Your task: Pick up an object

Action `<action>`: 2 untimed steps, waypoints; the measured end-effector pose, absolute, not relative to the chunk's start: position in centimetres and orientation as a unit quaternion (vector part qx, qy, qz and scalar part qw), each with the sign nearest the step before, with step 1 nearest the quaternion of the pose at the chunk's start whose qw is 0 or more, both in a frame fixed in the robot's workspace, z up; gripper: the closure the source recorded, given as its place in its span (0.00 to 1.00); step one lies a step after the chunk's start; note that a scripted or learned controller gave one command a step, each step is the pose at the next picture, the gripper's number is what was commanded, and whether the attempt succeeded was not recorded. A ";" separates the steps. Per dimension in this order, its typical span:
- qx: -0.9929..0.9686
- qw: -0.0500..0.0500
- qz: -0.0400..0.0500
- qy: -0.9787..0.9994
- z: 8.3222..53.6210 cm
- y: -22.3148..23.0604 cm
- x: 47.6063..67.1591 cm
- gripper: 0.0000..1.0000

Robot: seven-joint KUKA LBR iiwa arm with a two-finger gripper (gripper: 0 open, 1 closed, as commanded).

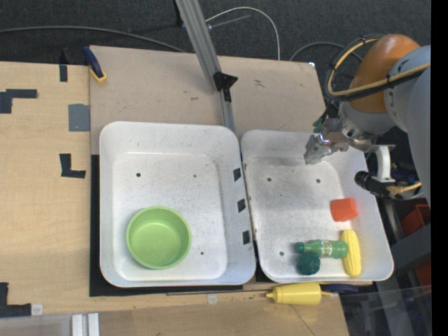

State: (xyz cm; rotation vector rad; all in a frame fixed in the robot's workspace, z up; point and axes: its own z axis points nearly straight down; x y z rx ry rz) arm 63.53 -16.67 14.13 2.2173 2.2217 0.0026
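Note:
In the right bin (280, 187) an orange block (344, 209) lies near the right wall. Below it sit a yellow corn-like piece (351, 251), a green bottle (322, 248) lying on its side and a dark green lump (307, 263). My gripper (315, 149) hangs over the bin's upper right part, well above the orange block, with nothing visible between its fingers. A green bowl (158, 237) stands in the lower left of the left bin (168, 166).
A yellow bottle-shaped thing (297, 294) lies on the bench just outside the right bin's front edge. A slanted metal pole (199, 33) crosses the bench above the bins. Cables loop near the arm at the upper right.

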 end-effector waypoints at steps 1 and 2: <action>0.707 0.002 0.001 0.708 18.6 -16.3 63.1 1.00; 0.706 0.002 0.001 0.708 22.9 -16.1 63.3 1.00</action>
